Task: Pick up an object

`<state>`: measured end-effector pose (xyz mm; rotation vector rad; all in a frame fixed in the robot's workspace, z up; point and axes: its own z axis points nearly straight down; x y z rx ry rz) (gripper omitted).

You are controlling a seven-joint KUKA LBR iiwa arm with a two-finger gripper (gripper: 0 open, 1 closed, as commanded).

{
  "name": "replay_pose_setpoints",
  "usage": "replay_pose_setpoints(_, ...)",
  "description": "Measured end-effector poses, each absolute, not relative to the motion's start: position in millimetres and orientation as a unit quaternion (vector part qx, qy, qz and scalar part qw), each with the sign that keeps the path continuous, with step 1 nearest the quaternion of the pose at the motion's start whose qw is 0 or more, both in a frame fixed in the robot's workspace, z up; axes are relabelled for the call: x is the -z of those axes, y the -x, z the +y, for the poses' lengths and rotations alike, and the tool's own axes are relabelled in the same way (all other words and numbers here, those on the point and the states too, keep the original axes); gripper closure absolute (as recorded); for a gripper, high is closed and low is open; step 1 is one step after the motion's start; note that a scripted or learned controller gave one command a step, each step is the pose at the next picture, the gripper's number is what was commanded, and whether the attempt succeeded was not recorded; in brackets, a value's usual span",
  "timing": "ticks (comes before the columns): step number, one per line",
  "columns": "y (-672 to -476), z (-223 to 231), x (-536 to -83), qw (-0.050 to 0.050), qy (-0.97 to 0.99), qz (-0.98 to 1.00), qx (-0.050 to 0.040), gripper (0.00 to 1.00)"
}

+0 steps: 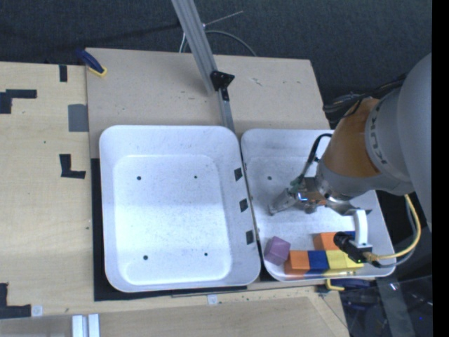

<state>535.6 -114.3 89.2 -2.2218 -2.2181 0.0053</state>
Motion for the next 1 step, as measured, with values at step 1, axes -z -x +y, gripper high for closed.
replay_pose_setpoints(1, -549.1, -94.4, -91.4, 0.001, 0.706, -0.708, -0.0003, 0.0)
